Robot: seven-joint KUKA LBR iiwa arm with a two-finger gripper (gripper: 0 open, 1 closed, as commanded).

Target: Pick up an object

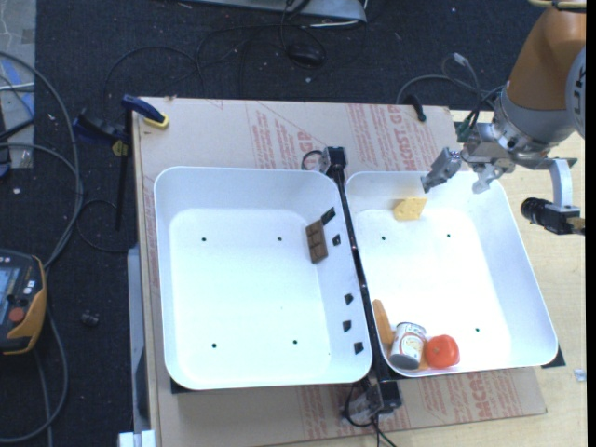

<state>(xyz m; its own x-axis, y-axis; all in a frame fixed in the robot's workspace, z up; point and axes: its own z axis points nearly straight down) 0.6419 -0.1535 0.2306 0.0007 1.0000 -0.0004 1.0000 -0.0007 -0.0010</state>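
1. The gripper (462,173) sits at the far right corner of the right bin (521,250), above its rim. Its two fingers (438,173) are spread apart with nothing between them.

2. The arm (545,63) enters from the right; the orange band lies above the grey wrist.

3. Nearest candidate: a yellow wedge (409,209) on the right bin floor, just beside the left fingertip in this view and slightly nearer the camera (whether the finger is above it or level with it cannot be judged from this angle).

4. Further candidates lie well apart from the gripper, clustered in the near left corner of the same bin: a small can (407,344), a red ball (441,351) touching or almost touching it, and an orange stick (382,320) along the bin wall.

5. The left bin (186,277) holds a brown bar (318,242) near its right wall, leaning toward the divider.

6. Task status: no object is lifted. Every item rests on a bin floor.

7. Remaining steps, as a judgement: centre the spread fingers over one object (the wedge is the shortest reach), descend, close, then raise it clear of the bin.
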